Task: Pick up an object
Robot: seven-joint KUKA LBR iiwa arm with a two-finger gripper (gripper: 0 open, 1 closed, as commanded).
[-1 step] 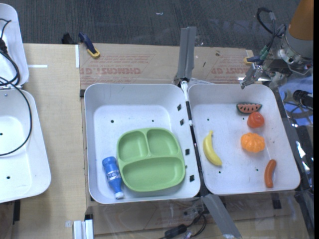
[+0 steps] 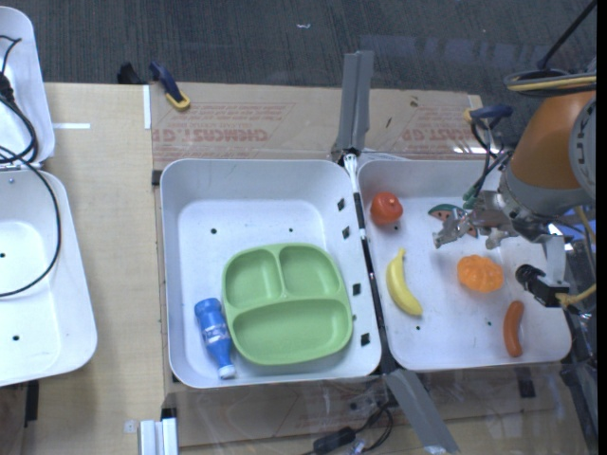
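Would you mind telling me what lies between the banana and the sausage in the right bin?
In the camera view, the orange fruit sits between the banana and the sausage, slightly farther back.

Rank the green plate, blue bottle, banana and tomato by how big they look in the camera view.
1. green plate
2. blue bottle and banana, too alike to rank
3. tomato

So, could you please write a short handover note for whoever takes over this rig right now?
Hand: low over the right bin, near its back, nothing visibly held; finger state unclear.
Right bin: tomato, banana, orange fruit, sausage.
Left bin: green divided plate and blue bottle.
Done: no pick yet.
Left: grasp one object and lift it; the orange fruit and tomato lie nearest the hand.
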